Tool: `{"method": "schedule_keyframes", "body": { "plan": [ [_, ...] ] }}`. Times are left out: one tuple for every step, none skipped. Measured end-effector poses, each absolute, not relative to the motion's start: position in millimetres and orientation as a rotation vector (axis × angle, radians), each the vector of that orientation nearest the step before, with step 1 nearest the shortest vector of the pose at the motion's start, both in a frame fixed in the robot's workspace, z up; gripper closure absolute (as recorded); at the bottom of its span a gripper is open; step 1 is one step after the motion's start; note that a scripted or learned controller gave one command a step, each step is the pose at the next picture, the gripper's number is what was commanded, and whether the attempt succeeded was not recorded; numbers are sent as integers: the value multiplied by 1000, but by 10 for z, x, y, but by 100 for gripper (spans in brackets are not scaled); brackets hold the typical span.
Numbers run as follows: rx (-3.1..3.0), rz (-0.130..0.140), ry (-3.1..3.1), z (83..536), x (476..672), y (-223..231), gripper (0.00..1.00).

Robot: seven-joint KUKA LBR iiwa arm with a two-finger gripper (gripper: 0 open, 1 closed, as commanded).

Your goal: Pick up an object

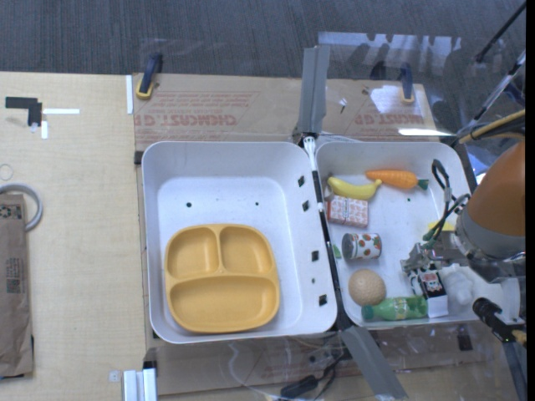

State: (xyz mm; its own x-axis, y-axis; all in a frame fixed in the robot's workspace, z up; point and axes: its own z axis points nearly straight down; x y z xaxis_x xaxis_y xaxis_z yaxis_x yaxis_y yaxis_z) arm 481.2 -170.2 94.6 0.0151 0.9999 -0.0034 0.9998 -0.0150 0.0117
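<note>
Just left of the gripper (420,267) we see a round tan ball (366,287) and a green bottle (394,309) lying flat. Farther left lies a can (361,246) on its side; beyond it, a red box (348,211), a banana (353,187), a carrot (393,178).

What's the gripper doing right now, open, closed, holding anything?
Two-finger gripper: low in the right white bin; open or closed cannot be told.

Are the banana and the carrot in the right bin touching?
Apart. The camera view shows a strip of white bin floor between the banana's raised right tip and the carrot's left end.
</note>
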Motion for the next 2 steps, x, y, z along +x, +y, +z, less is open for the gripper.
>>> {"method": "schedule_keyframes", "body": {
  "plan": [
    [2161,11,2274,946,4812,-1882,100],
    [2435,-5,1986,1907,5398,-886,100]
  ]
}}
